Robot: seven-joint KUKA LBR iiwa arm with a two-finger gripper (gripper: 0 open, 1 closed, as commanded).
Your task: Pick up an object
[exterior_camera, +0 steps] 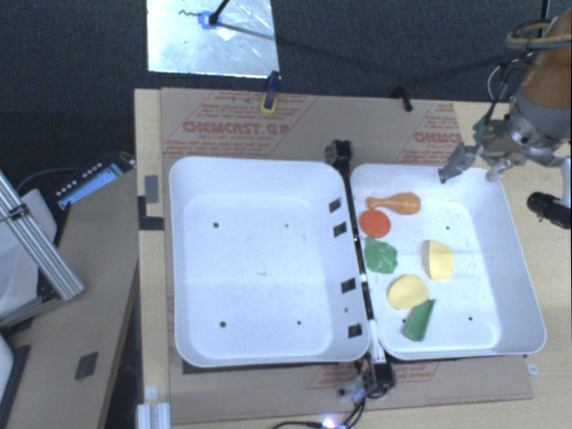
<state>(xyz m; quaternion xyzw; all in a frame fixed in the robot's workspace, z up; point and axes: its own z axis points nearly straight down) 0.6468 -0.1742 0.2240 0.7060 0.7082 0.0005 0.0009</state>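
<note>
gripper (472, 165) hangs over right bin's (509, 239) far rim, fingers spread, nothing between them. orange drumstick (394, 204), red disc (375, 224), green leaf (381, 256) lie in that bin.

A shiny silver foil sheet (213, 23) lies on the dark carpet beyond the bench, with a small blue piece (211, 20) on it and a thin black rod crossing above. A yellow and blue clamp (269, 96) grips the far edge of the brown printed cardboard sheet (234, 125) that lies under both bins. At the left stand a silver aluminium rail (34, 239) and a dark device with a blue strip (89, 180) on a tan side surface.
</note>
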